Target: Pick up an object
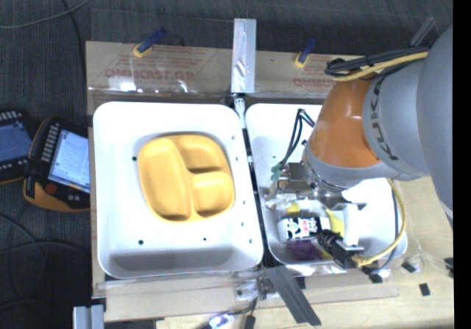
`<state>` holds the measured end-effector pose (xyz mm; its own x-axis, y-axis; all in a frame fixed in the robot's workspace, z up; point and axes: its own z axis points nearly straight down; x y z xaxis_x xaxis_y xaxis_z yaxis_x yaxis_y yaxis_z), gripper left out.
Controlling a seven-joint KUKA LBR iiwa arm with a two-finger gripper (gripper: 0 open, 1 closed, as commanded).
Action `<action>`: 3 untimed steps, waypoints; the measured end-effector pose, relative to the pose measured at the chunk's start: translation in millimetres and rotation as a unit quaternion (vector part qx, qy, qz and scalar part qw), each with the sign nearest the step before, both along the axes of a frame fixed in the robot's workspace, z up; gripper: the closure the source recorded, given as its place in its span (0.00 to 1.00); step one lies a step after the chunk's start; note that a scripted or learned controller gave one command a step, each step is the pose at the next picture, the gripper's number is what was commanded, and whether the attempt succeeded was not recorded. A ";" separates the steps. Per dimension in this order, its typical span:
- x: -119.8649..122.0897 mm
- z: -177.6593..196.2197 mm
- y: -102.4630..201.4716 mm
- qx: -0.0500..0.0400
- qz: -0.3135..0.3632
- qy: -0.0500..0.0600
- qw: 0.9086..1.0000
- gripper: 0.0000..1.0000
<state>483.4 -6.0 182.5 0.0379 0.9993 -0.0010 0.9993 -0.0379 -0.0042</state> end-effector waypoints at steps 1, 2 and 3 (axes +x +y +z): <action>41.9 89.2 -24.9 0.000 0.133 -0.001 0.991 1.00; -0.3 19.3 -19.3 0.001 0.114 0.000 0.993 1.00; 0.8 42.0 -23.9 0.000 0.005 -0.001 1.000 1.00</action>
<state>484.3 -29.9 224.5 0.0274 0.9996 -0.0013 0.9996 -0.0274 -0.0014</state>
